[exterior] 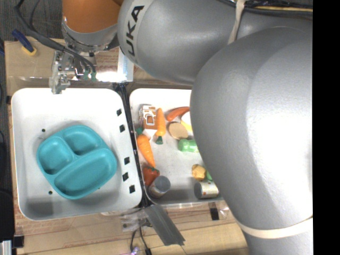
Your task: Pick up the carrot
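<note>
An orange carrot (145,150) lies in the right bin (175,198), against its left wall, pointing toward the near side. A thinner orange carrot-like piece (159,124) lies just beyond it. My gripper (58,79) hangs under the orange wrist band above the far left corner of the left bin (26,110), well away from the carrot. Nothing shows in its grasp.
A teal divided plate (77,161) sits in the left bin. The right bin also holds a small box (148,116), a green piece (187,146), a red piece (150,173), a grey cup (160,185) and a can (207,189). The large grey arm covers the right bin's right side.
</note>
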Available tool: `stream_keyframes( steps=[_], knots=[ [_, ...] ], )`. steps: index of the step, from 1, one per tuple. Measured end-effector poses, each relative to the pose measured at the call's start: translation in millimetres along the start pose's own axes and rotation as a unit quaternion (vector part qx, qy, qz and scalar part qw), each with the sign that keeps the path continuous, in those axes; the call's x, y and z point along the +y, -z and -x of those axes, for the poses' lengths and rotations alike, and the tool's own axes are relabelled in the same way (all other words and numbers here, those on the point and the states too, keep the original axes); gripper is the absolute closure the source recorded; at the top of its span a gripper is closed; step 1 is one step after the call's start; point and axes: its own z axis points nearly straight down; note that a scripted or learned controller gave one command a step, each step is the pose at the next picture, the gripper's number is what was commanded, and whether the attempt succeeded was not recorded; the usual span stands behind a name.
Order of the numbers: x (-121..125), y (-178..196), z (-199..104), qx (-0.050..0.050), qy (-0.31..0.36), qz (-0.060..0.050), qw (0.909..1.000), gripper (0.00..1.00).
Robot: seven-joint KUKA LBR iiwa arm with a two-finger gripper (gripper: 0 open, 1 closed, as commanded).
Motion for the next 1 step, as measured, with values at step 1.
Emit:
stream_keyframes(
  steps=[1],
  knots=[
    [0.0, -3.5, -0.5, 0.002, -0.161, -0.001, 0.9869, 1.0]
  ],
)
